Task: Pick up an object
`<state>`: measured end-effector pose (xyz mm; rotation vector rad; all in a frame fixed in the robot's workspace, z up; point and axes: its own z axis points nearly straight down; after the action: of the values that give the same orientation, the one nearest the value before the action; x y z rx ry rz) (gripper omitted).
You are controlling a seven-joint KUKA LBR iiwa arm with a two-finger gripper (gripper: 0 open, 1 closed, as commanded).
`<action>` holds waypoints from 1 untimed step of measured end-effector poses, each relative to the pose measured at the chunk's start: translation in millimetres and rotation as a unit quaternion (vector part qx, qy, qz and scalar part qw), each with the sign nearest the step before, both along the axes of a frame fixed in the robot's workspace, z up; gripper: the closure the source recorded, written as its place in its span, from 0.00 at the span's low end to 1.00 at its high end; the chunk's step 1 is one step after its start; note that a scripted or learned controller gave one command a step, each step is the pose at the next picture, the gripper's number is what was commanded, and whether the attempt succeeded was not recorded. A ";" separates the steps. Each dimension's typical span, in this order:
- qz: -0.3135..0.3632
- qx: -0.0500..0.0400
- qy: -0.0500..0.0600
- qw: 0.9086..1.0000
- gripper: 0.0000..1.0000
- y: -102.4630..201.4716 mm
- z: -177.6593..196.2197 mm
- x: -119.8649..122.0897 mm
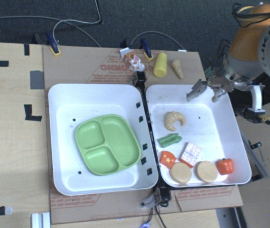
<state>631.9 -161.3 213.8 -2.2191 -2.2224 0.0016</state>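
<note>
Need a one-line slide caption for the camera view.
Open gripper hovers at the right bin's far edge above a croissant and other toy food; green divided plate sits in the left bin.

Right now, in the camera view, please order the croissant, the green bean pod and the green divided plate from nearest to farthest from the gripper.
From the gripper, open over the right bin's far edge:
1. croissant, right bin, far half.
2. green bean pod, right bin, middle, near the divider.
3. green divided plate, left bin.
</note>
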 end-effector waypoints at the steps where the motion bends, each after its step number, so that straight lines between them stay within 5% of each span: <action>1: 0.000 0.000 0.001 1.000 0.00 30.6 -86.9 -32.7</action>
<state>599.1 -130.7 126.9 -2.2180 -2.2206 0.0033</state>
